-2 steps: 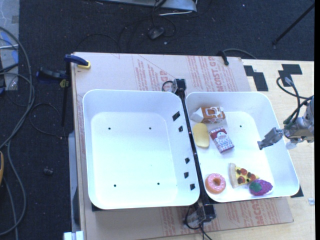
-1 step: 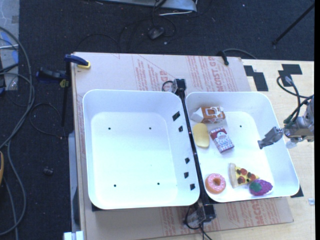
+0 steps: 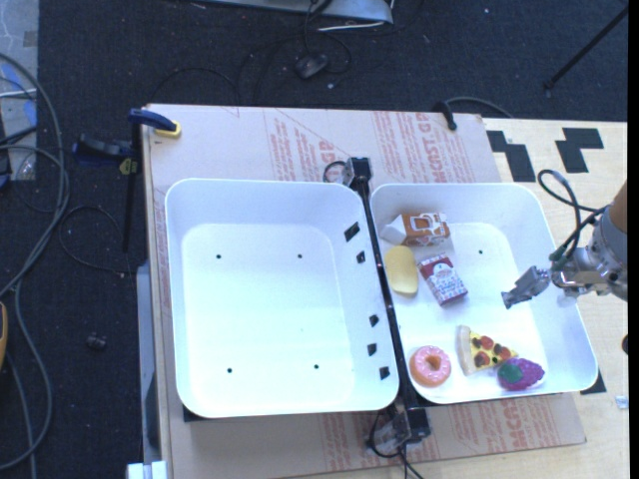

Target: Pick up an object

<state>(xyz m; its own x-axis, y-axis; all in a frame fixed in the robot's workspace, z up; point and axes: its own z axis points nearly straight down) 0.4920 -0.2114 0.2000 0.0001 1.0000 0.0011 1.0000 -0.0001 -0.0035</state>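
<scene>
The right bin (image 3: 529,208) holds several toy foods: an orange-and-white carton (image 3: 426,228), a yellow piece (image 3: 402,269), a red-and-white box (image 3: 442,278), a pink donut (image 3: 430,365), a pizza slice (image 3: 485,350) and a purple grape bunch (image 3: 520,373). My gripper (image 3: 523,288) reaches in from the right edge and hovers over the right side of this bin, to the right of the red-and-white box and above the pizza slice. Nothing shows between its fingers.
The left bin (image 3: 180,267) sits beside the right one, split by a black divider with clips (image 3: 374,277). Both rest on a cardboard-covered bench (image 3: 300,138). Cables and a blue clamp (image 3: 155,121) lie off to the left on dark floor.
</scene>
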